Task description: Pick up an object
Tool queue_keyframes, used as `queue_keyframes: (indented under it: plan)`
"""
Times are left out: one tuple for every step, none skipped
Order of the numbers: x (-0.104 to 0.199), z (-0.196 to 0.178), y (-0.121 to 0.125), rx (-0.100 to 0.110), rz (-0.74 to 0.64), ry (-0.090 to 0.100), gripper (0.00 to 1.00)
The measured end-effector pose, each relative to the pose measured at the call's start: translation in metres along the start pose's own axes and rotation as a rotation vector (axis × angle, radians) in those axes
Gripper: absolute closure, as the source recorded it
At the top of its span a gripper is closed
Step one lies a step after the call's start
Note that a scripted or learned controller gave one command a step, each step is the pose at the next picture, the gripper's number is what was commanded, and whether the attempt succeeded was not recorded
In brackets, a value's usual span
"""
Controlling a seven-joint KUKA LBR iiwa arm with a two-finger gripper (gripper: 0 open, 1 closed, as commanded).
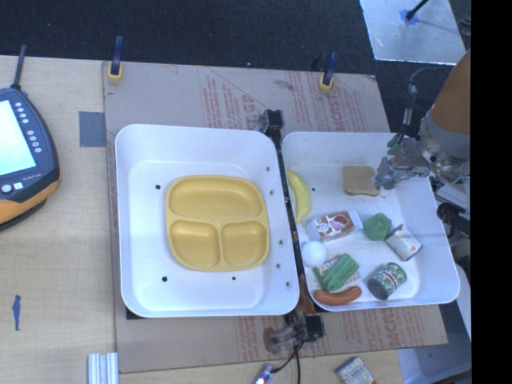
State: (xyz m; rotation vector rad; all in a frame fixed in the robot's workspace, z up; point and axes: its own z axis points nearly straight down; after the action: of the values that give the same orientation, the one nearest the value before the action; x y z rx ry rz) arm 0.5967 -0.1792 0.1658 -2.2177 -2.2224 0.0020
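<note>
Spanning the bench: brown cardboard sheet (240, 94) under both bins, clipped at its far edge.
Left bin (136, 214): white and shallow, holding one thing.
Yellow tray (218, 221): three compartments, flat in the middle of the left bin.
Right bin (436, 282): white, touching the left bin along their shared wall, holding every small object.
Arm (456, 94): enters at 3 o'clock of the view, with the orange band at the frame's edge.
Pendant (20, 154): grey and orange handset at 9 o'clock on the bench.
Gripper (390, 170): over the 1 o'clock part of the right bin, just beside the bread; I cannot tell whether the fingers are apart or together, and nothing shows between them.
Banana (299, 194): along the bin's 9 o'clock wall.
Bread slice (358, 180): tan, at 12 o'clock in the bin, just left of the gripper.
Snack packet (332, 226): red and white, near the centre.
Green leafy toy (340, 271): at 7 o'clock, just above the sausage.
Sausage (338, 297): at 7 o'clock by the near wall.
Can (387, 280): lying on its side at 5 o'clock.
Small carton (403, 243): white, at 4 o'clock, beside the green lump.
Green lump (377, 226): right of the packet.
White ball (313, 253): at 8 o'clock by the shared wall.
</note>
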Motion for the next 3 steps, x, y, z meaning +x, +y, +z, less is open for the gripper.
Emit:
queue_keyframes:
  plan:
    - [0.000,0.001,0.000,0.001,0.000,0.000,0.00]
    - [0.007,0.074,0.046,0.000,-0.003,-0.002,0.00]
    - [0.021,0.074,-0.043,0.003,-0.004,-0.001,0.00]
